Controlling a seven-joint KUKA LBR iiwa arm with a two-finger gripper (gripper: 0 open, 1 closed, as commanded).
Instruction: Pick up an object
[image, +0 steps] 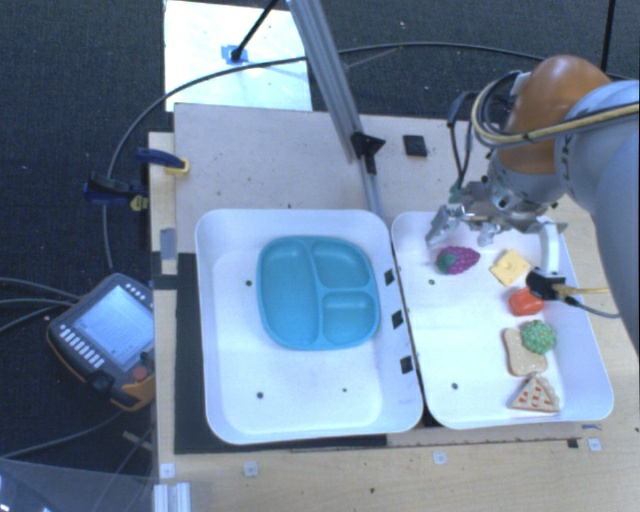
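Note:
My gripper (462, 230) hangs over the back of the right bin (470, 400), its fingers spread open with nothing between them. Just below the fingertips lies a purple berry cluster (456, 260), close to them but not gripped. Further right in the same bin are a yellow cheese square (510, 267) and a small red piece (525, 301). Toward the front, a green broccoli piece (540, 336) rests on a bread slice (518, 357). A tan wedge with a red grid (533, 396) sits nearest the front.
The left bin (230, 400) holds a blue divided plate (320, 292). A grey pole (335, 80) slants down to the bench behind the bins. A handheld pendant (105, 335) lies off the bench at left.

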